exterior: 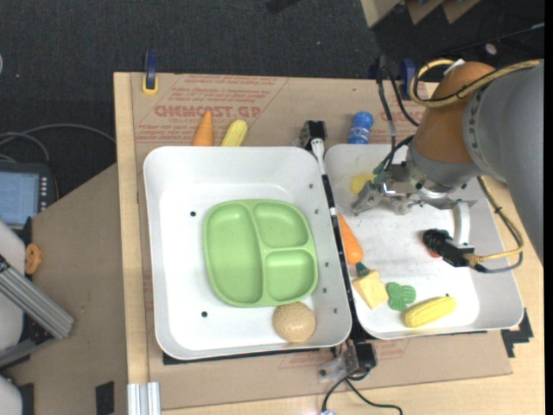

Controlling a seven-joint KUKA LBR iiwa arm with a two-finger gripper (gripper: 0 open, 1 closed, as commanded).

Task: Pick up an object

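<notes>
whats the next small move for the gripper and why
Probably a short drop onto the yellow piece at the right bin's far left corner. The gripper hangs right beside it with nothing visibly held, while the carrot, cheese and corn lie farther off.

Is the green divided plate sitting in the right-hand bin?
No, the green divided plate lies in the left bin, with a round tan ball just below it.
</notes>
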